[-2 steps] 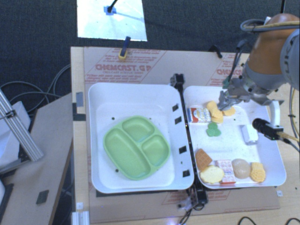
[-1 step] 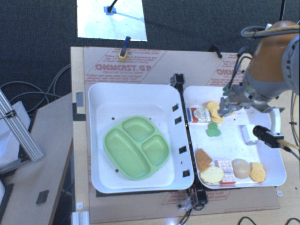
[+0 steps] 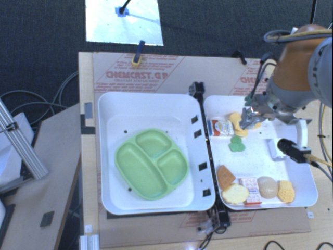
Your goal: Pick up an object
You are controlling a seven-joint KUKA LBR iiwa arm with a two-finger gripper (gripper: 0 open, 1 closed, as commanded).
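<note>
While the task names no single object, we judge the likeliest target to be the yellow toy piece lying in the right bin, near that bin's far-left corner. Taking this piece as our landmark: the gripper sits just to its right, low over the bin floor, close enough that the two may be touching; we cannot tell from this slant. We also cannot tell whether anything is clamped, since the wrist hides that part.

Just left of the yellow piece lies a small red-and-white packet. Just nearer the camera lies a green leafy toy. Well nearer still, along the bin's front edge, we note a brown cracker, a pale bun, a beige round piece and a yellow waffle-like round.

Well to the left of the piece, in the left bin, rests a green divided tray.

Our judgement: the coming move turns on a short shift leftward, then a descent.
</note>
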